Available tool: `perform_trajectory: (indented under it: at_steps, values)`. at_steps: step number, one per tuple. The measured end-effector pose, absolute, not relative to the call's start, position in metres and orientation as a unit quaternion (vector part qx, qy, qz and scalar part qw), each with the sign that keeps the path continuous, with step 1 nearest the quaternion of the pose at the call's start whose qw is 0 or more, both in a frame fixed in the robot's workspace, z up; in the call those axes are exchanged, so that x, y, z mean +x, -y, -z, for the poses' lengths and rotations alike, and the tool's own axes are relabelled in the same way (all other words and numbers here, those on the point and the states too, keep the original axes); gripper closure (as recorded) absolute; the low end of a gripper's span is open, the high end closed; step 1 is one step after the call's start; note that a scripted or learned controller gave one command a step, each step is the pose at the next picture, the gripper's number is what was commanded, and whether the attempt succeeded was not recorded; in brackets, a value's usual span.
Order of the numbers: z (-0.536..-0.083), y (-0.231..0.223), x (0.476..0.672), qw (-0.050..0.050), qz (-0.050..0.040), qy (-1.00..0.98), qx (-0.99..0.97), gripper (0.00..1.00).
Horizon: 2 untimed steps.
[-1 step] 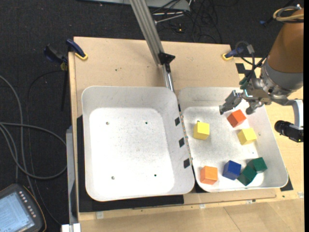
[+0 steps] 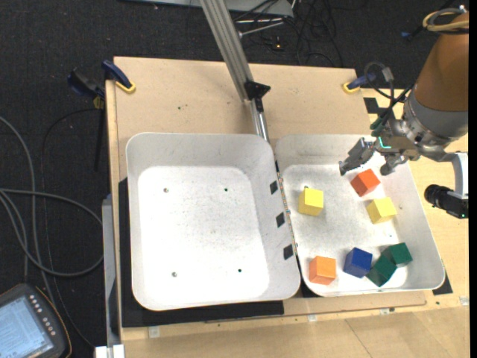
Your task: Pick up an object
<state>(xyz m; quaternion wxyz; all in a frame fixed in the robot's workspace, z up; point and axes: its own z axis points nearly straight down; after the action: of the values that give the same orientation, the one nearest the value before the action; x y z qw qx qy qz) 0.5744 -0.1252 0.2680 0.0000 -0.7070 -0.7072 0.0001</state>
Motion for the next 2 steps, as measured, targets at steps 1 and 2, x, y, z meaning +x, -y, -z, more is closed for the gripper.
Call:
perform_trajectory:
  at_steps: [1,2]
  values:
    - [-0.206,0.119,0.57,0.002,-0.0019,0.707,-0.707,0.0]
    - [-0.148,0.116,0.56,0.003,-0.0019,0.707,-0.707,0.0]
